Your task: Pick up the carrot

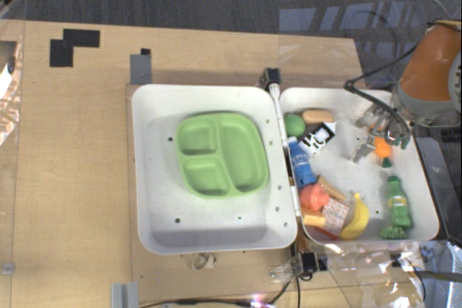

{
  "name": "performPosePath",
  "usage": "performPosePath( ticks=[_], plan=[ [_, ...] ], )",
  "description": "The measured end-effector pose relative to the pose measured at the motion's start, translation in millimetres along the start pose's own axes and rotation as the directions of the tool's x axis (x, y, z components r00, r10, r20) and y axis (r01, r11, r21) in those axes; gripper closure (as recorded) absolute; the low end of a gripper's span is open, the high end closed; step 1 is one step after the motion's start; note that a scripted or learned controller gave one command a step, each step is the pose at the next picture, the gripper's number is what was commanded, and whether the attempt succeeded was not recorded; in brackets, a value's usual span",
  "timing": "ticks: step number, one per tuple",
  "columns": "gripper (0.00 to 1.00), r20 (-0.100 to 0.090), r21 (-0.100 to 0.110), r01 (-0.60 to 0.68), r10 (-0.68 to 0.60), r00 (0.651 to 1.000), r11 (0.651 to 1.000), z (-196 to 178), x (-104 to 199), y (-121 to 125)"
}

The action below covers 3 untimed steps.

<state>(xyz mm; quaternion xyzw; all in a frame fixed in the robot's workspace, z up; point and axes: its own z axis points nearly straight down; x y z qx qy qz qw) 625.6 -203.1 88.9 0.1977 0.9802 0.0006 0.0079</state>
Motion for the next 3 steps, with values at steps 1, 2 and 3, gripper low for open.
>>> performPosePath(
  ticks=[1, 2, 3],
  plan=[
    [0.00, -0.001, 0.001, -0.197, 0.197, 0.980, 0.980, -0.6, 35.1, -16.2],
    [0.00, -0.001, 0.003, -0.391, 0.391, 0.920, 0.920, 0.6, -6.1, 1.2],
    [0.00, -0.003, 0.004, -0.417, 0.417, 0.909, 0.909, -0.8, 52.6, 3.3]
  ],
)
